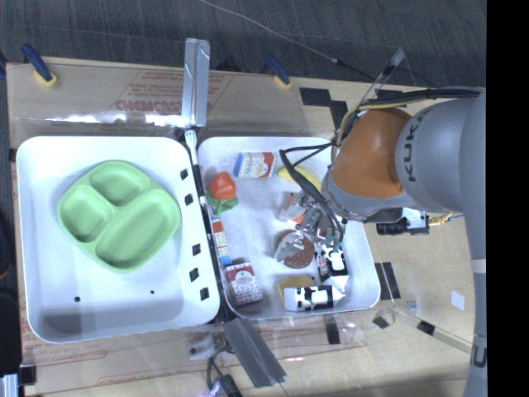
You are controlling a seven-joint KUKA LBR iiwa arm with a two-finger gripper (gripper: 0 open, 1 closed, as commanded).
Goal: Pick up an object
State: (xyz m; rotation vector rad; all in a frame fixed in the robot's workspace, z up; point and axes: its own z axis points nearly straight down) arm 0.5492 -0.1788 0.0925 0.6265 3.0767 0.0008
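My gripper (316,231) reaches down into the right bin (362,265) from under the grey arm with its orange band (372,154). It hangs right over a brown round object (293,252) near the bin's middle, and I cannot make out whether it touches it. Around it lie a yellow banana (296,175), partly hidden by the wrist, a small white and orange carton (254,165), a red fruit with green leaves (221,187), a red box (243,282) and a black-and-white patterned carton (311,297).
The left bin (50,304) holds a green divided plate (120,213). A narrow packet (218,238) lies along the right bin's left wall. A metal divider (197,73) stands between the bins at the back. Cables run over the arm.
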